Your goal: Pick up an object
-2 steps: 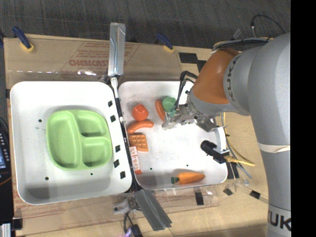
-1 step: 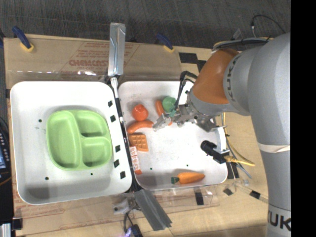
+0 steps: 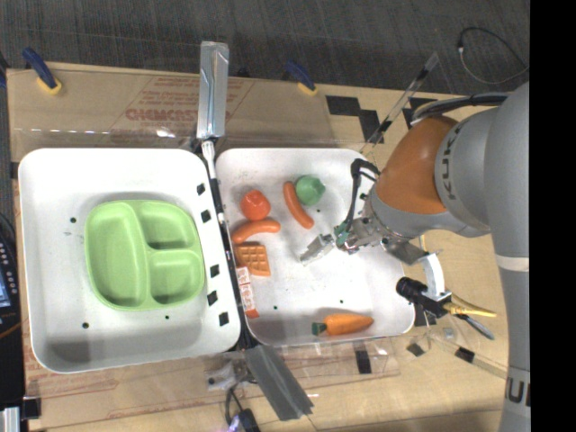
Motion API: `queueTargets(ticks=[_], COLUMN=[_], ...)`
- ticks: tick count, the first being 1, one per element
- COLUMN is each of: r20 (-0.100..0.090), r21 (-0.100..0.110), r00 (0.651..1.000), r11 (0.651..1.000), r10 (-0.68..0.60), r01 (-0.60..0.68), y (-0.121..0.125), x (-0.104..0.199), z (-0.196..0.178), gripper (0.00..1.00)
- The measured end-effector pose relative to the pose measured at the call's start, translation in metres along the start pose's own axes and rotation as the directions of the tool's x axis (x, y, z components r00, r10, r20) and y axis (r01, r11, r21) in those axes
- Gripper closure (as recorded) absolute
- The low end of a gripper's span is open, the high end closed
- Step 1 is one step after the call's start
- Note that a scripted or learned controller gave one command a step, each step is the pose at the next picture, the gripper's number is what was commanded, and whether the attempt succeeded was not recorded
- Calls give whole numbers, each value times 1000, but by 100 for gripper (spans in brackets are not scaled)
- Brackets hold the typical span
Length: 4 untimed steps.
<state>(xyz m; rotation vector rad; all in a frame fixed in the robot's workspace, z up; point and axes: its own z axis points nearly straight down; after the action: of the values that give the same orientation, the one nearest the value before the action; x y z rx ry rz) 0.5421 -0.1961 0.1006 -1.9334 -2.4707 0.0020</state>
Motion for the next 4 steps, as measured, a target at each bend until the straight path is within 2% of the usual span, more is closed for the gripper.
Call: queueTargets(ticks=[1, 2, 3, 4], r20=[2, 4, 4, 3], r21=[-3, -5, -3, -6], r00=[998, 996, 996, 1000], r11=[998, 996, 996, 1000], r10=[67, -87, -92, 13], r01=[-67, 87, 92, -13], y=[66, 97, 98, 127], x=[-1, 3, 3, 88], z=[-22, 8, -2, -122], gripper=[0, 0, 100, 100])
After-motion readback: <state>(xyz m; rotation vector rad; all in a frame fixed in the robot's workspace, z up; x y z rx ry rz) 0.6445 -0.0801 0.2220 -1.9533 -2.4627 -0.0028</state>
